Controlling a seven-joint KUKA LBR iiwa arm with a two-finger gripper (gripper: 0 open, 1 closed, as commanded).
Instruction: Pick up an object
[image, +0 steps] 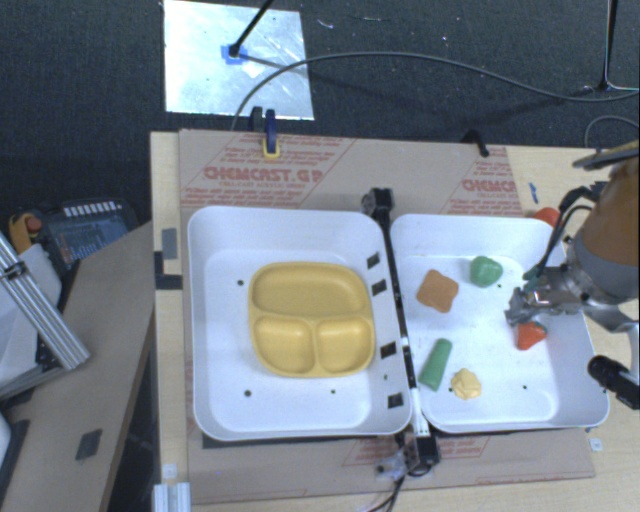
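The right bin (570, 400) holds several small objects. An orange block (437, 290) and a green rounded piece (486, 270) lie toward its back left. A green cylinder (435, 362) and a small yellow lump (465, 383) lie near its front left. A red piece (530, 336) lies at mid right, partly covered by the gripper. My gripper (523, 308) reaches in from the right and hovers low, just above and to the left of the red piece. I see nothing held in it.
The left bin (215, 300) carries a yellow three-compartment tray (310, 318). A black divider with clips (390, 310) runs between the bins. An orange-red item (546, 215) sits at the right bin's back rim.
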